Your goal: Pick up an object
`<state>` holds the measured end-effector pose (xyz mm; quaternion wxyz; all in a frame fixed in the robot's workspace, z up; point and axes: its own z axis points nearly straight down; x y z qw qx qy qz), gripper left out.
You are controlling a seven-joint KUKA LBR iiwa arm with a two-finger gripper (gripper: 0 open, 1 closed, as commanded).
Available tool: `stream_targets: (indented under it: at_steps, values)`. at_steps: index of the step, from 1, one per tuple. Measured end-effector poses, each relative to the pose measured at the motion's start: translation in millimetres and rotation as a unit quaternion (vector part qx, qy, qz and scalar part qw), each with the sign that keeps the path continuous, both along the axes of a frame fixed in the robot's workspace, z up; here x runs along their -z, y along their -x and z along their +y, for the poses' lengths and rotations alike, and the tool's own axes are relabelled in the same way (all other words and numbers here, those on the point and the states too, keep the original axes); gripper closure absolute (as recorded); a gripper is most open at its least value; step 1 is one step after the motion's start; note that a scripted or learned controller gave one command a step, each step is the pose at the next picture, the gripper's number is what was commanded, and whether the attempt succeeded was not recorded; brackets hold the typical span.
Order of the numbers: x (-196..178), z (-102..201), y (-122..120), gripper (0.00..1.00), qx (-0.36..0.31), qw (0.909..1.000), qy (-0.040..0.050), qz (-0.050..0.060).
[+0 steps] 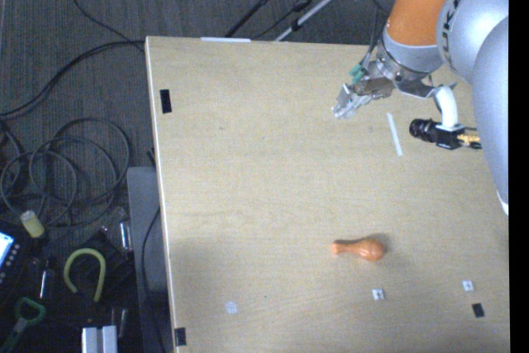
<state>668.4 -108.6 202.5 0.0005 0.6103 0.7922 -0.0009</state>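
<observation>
The jaws hang above the far right part of the pale tan wooden tabletop (248,178), at the end of the grey arm with the orange band (426,0) that reaches in from the right. They point down and to the left, silver metal with a small teal part just behind them. They are too small and blurred here to tell how far apart they stand, and nothing can be seen between them.

The small orange pear-shaped object (360,249) lies on its side on the near part of the tabletop, its narrow end to the left and its round end to the right. It is well apart from the jaws, nearer the camera and a little to their right, with bare tabletop all round it.

A thin white stick (394,134) lies flat just right of and below the jaws, running nearly front to back. Beside it to the right is a short black cylinder with a yellowish tip (442,134), close under the arm; whether it rests on the tabletop or belongs to the arm cannot be told.

A black rectangular tag (165,101) sits near the left edge. Two small white square markers (378,293) lie near the front right.

On the dark carpet to the left are loops of black cable (66,169) and a green U-shaped piece (85,269).
</observation>
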Motion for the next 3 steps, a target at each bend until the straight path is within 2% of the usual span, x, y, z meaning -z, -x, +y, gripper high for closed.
stream_targets:
  at_steps: [1,2,3]
  values:
    - [97,-61,19,1.0,-0.114,0.9935,-0.0004,0.001]
    - [33,-45,0,1.0,-0.04,0.9992,-0.0005,0.0]
    - [37,0,1,1.0,-0.031,0.9995,-0.0015,0.001]
